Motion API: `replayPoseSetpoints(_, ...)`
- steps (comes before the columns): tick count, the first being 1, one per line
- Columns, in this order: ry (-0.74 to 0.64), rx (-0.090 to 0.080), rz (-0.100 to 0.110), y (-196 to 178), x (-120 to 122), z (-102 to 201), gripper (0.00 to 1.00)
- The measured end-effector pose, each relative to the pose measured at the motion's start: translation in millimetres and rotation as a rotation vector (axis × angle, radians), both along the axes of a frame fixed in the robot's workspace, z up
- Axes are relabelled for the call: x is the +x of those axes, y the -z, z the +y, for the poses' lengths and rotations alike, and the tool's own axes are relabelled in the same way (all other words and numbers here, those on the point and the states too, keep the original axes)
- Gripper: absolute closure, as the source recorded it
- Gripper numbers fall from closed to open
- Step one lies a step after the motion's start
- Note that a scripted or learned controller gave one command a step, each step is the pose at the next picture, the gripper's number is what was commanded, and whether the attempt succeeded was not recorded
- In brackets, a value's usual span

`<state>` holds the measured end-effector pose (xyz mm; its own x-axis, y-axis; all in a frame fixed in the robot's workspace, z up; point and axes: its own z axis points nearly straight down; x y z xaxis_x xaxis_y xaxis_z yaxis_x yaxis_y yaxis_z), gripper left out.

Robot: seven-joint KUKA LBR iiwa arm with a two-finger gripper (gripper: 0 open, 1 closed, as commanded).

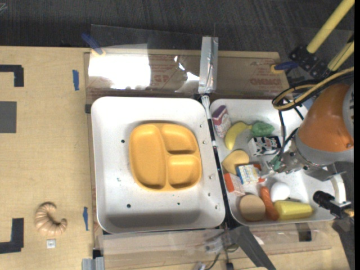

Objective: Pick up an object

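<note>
We look down on the bench (45, 151), a pale wooden surface that carries two shallow white bins side by side. The left bin (107, 167) holds a yellow divided tray (165, 154) with three compartments, lying flat near the middle. The right bin (315, 221) is crowded with small things: a purple and white carton (220, 118) near the far left corner, a yellow banana (235, 134) just beside it, a green leafy piece (262, 129) to its right, and a black and white packet (263, 145) below that. Nearer to us we find a yellow lemon-like piece (235, 161), a small blue and white box (247, 174) touching it, a white egg (280, 192), an orange carrot (268, 202), a round tan bun (252, 207) and a yellow bottle (292, 209) lying on its side by the near wall. The arm (326, 128) reaches in from the right, its orange band above the right half of that bin, with black and yellow cables looping round it. The jaws (282, 163) hang low above the middle of the right bin, just beside the blue and white box and the packet; the arm and cables hide so much that we cannot tell how far apart they stand, nor whether anything lies between them. On the bench, well apart to the left, lies a curled tan croissant (50, 218)
</note>
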<state>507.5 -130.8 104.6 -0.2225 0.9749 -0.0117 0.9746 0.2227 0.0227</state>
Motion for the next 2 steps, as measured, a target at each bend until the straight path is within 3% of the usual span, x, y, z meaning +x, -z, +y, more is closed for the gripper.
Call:
replayPoseSetpoints(1, 0.001, 0.004, 0.022, -8, 19, -42, 1.00)
replayPoseSetpoints(2, -0.190, -0.004, 0.006, 11, 34, 13, 1.00)
